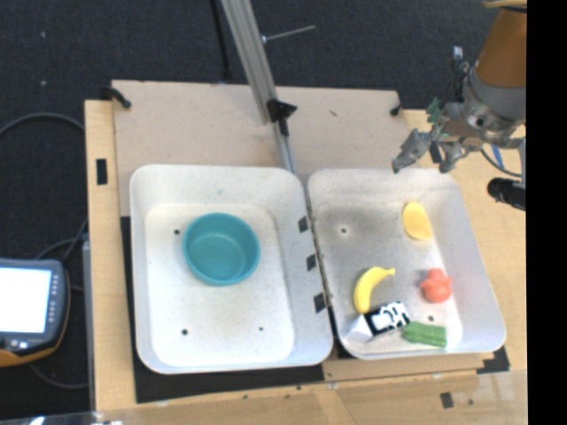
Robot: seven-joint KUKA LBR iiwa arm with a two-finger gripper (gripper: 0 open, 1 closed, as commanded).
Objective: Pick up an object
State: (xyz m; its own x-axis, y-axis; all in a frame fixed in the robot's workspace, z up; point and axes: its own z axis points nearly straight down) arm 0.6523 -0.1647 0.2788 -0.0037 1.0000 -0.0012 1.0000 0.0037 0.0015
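The right bin (354, 202) holds a yellow lemon-like piece (417, 220), a banana (371, 286), a red-orange fruit (435, 286), a green pod (424, 334) and a small black-and-white object (386, 318). In the left bin (151, 237) sits a teal bowl (221, 248). My gripper (429, 151) hangs above the far right corner of the right bin, well away from the objects, its fingers spread open with nothing between them.
A slanted metal rail (257, 65) rises from behind the seam between the bins. At the far left edge lies a tablet-like screen (27, 312). Cables run along the bench's right side near the arm.
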